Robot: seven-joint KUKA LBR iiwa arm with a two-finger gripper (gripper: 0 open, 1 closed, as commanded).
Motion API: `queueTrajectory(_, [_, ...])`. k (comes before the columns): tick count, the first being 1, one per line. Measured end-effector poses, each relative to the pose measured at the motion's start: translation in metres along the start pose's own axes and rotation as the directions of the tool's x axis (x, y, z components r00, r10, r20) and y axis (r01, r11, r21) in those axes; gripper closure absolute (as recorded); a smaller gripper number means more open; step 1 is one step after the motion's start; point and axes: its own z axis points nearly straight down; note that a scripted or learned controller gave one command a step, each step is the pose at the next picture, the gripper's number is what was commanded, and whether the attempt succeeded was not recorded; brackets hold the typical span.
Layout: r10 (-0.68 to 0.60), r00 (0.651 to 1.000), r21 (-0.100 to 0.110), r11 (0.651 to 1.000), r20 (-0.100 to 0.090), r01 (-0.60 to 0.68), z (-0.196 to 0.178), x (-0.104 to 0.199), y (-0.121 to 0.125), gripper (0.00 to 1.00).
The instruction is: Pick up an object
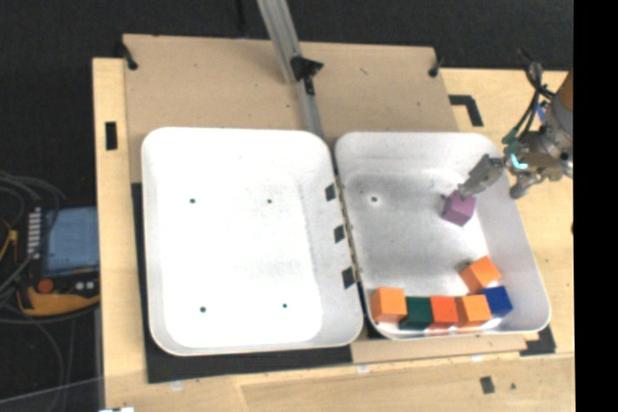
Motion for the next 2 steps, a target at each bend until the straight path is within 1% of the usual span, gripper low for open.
queueTrajectory(1, [0.0, 1.0, -0.005, 1.0, 0.001, 0.0, -0.002, 0.0, 0.001, 0.0])
queueTrajectory(2, [0.004, 1.0, 0.001, 1.0, 0.003, -0.004, 0.041, -0.004, -0.003, 0.0])
